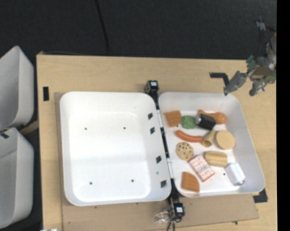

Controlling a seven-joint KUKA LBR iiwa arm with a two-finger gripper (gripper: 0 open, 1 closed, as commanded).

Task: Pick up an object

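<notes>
The two-finger gripper (245, 84) is hovering at the frame's upper right with fingers spread apart, holding nothing, just beyond the right white plastic bin (248, 143). It should be descending squarely over an isolated piece, like the white cylindrical can (234, 173) lower right.

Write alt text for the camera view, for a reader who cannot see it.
The end effector hangs open above the bench just past the far right corner of the right bin, holding nothing. That bin holds toy food, including a cookie, a sausage and a green broccoli piece; the left bin sits alongside it.
</notes>
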